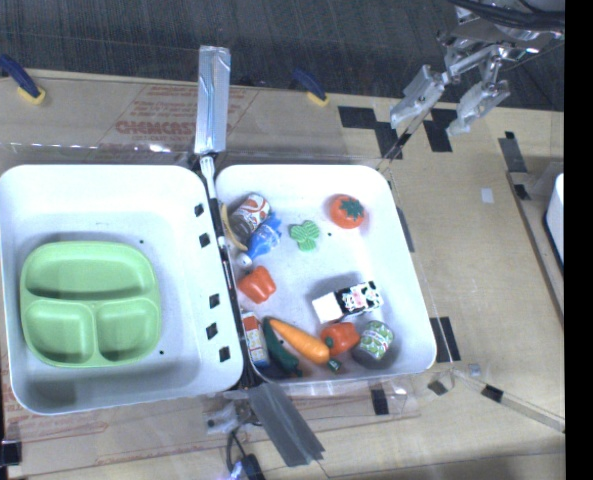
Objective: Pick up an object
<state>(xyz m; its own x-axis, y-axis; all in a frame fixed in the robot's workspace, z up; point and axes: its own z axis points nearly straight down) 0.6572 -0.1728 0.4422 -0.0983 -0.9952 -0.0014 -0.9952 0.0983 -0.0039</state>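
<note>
Gripper (448, 101) raised beyond right bin (401, 268), fingers spread, nothing between. Toy carrot (298, 341) lying near front wall.

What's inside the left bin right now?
The left bin holds one green divided tray with three compartments, which look bare. The bin floor under the tray is covered, so anything beneath it cannot be seen.

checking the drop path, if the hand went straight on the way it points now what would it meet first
The hand points down and left from above the bench's upper right. Its first contact looks like the right bin's top-right corner, or the bench just outside it, before any toy; depth is unclear from this slant.
</note>
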